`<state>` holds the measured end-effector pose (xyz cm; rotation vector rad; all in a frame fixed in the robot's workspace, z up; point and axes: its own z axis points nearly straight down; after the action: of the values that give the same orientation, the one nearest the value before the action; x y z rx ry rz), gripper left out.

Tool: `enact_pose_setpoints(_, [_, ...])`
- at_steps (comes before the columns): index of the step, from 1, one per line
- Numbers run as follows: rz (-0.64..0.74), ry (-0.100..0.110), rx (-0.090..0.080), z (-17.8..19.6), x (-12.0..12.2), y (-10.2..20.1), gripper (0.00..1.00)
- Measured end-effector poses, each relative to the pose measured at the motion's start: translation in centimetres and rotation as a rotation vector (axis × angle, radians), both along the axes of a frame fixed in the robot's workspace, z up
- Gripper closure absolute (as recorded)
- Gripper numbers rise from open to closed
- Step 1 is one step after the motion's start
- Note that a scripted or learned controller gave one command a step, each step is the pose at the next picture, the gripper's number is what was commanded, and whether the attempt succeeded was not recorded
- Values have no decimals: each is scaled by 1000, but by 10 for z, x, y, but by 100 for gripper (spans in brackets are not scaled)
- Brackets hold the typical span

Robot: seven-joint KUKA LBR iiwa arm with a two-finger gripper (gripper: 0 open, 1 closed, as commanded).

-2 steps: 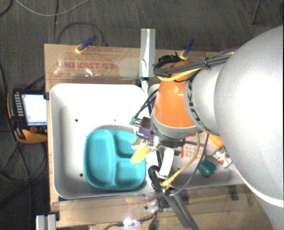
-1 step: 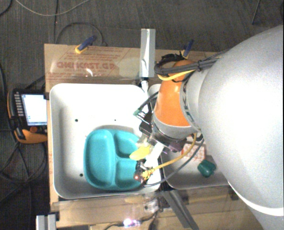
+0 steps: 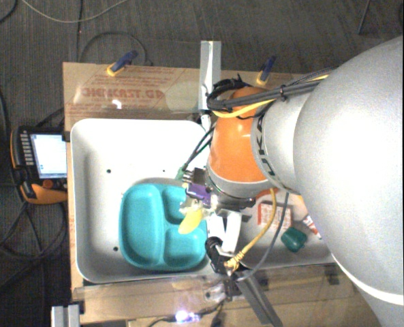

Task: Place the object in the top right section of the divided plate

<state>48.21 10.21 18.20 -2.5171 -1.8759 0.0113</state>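
A teal divided plate (image 3: 150, 229) lies in the left white bin (image 3: 99, 155), toward its front right corner. My gripper (image 3: 196, 208) hangs over the plate's right edge, below the orange band of the arm. A small yellow object (image 3: 190, 221) sits between its fingers, held over the plate's right-hand sections. The wrist hides the upper end of the yellow object and part of the plate's rim.
The arm covers most of the right bin; a dark green object (image 3: 293, 239) and a red-and-white packet (image 3: 266, 214) show beneath it. A handheld pendant (image 3: 41, 161) sits left of the bench. Blue clamps (image 3: 120, 62) hold the back board.
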Motion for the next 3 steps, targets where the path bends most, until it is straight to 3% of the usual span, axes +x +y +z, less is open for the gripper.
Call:
enact_pose_setpoints(1, [-370, -3, -3, 0, 1, -53, 100])
enact_pose_setpoints(2, [-370, -3, -3, 0, 1, -53, 0])
enact_pose_setpoints(3, [-368, 1, -4, 8, 1, -53, 100])
